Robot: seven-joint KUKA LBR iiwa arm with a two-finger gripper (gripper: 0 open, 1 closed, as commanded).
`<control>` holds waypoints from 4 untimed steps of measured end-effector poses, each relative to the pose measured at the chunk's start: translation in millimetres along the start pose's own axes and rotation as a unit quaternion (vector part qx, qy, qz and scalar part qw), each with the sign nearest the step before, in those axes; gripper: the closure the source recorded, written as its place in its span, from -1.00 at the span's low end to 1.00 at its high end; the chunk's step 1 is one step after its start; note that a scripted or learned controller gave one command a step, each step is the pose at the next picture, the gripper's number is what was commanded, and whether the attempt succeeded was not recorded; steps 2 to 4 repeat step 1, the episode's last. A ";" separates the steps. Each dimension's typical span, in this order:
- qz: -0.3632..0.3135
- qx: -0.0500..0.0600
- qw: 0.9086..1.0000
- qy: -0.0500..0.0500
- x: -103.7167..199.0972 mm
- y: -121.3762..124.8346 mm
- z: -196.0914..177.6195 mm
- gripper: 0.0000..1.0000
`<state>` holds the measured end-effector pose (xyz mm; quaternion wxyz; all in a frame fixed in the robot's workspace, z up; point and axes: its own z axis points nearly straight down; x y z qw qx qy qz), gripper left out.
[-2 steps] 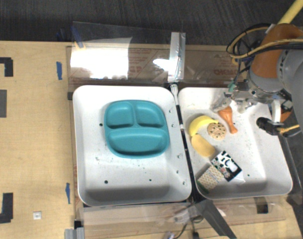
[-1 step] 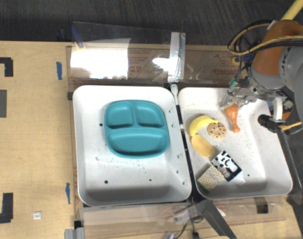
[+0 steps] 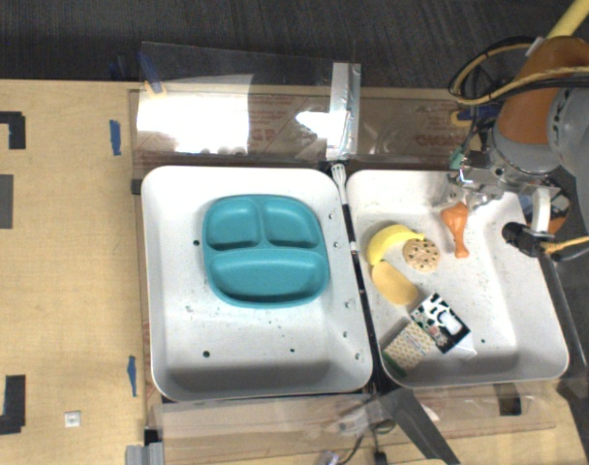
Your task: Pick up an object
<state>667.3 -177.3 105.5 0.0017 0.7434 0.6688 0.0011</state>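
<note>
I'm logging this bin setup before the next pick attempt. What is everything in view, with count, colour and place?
bins: two, white, side by side on the bench
tray: one, teal, three compartments, middle of the left bin
carrot: one, orange, upper part of the right bin, just below the hand
banana: one, yellow, left side of the right bin
cookie: one, tan with dark dots, against the banana
yellow piece: one, yellow, below the banana
packet: one, black, white and green, lower part of the right bin
arm: one, grey with orange band, upper right
hand: one, metallic, over the right bin's top edge
</note>
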 end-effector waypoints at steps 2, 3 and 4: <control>-0.112 -0.003 0.994 0.000 53.0 -45.2 -113.1 1.00; -0.112 -0.003 0.994 0.000 53.0 -45.2 -113.1 1.00; -0.112 -0.003 0.994 0.000 53.0 -45.2 -113.1 1.00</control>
